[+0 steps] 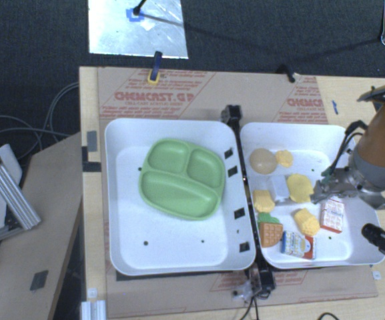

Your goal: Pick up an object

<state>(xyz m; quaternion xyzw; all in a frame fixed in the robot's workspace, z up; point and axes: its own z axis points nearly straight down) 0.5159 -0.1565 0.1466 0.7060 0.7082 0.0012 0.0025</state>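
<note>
The right bin (325, 145) holds several small food toys: a tan ball (263, 160), a small yellow piece (283, 157), a larger yellow item (299, 187), a yellow chunk (264, 201), another yellow piece (305, 221), an orange waffle (270, 233), a blue-and-white carton (297, 245) and a red-and-white packet (332, 215). My gripper (324, 189) hangs over the right bin's middle right, just right of the larger yellow item and above the packet. Nothing shows in its grasp.
The left bin (122, 245) holds a green divided plate (182, 177). The grey arm with its orange band (382, 145) comes in from the right, over the right bin's edge. Black clips (240, 212) line the divider between the bins.
</note>
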